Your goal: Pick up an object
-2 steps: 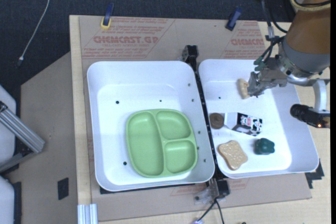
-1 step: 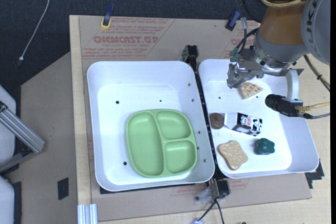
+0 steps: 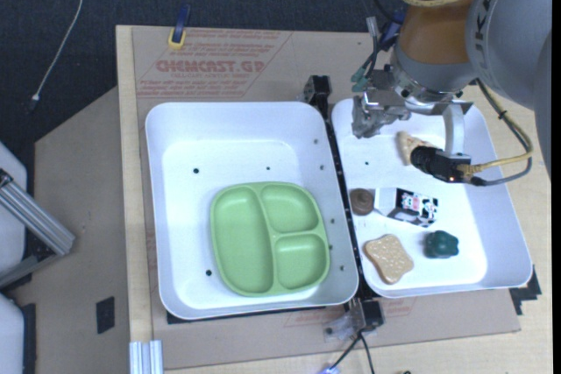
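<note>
- Camera view looks down at a slant on two white bins on the counter; the left bin (image 3: pixel 166 188) holds a green divided plate (image 3: pixel 267 236), the right bin (image 3: pixel 500 215) holds the small things worth picking
- Arm (image 3: pixel 456 13) reaches in from the upper right of the frame, and its gripper (image 3: pixel 372 120) hangs over the upper left corner of the right bin, close to the wall between the two bins
- State of the jaws: cannot tell, since the wrist and its cabling cover them from above; nothing can be seen held
- Candidates all lie toward the lower part of the frame from the gripper: a tan piece (image 3: pixel 410 144) just to its right, partly hidden behind a black fitting on the arm; a brown round disc (image 3: pixel 362 201) almost straight below it; a black and white packet (image 3: pixel 412 206) next to the disc; a toast-shaped piece (image 3: pixel 388 258) and a dark green lump (image 3: pixel 441 245) nearest the bottom edge of the bin
- My judgement: the disc is the simplest target, a short move down the frame along the dividing wall; being round, it has no long axis to line up with
- Risk, as I judge it: the disc sits near the bin wall, which could crowd one side of the grasp
</note>
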Motion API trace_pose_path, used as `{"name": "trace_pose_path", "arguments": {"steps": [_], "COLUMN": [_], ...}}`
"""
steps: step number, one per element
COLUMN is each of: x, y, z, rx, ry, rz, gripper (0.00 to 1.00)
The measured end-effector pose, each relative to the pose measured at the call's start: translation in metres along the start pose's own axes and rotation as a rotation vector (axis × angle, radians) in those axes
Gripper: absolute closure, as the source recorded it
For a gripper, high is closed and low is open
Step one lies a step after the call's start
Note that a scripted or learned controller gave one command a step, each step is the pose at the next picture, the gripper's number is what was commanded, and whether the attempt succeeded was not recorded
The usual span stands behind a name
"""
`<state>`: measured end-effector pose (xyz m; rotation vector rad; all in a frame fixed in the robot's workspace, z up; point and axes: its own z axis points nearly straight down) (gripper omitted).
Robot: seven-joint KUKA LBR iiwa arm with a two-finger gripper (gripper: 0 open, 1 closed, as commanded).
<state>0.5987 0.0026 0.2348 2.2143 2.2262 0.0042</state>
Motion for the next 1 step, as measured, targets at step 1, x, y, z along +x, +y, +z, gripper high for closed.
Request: {"name": "trace_pose_path", "arguments": {"steps": [1], "x": [0.0544], "y": [0.0181], "z": [0.0046], "rx": [0.0], "ry": [0.001], "rz": [-0.001], "gripper": [1.0]}}
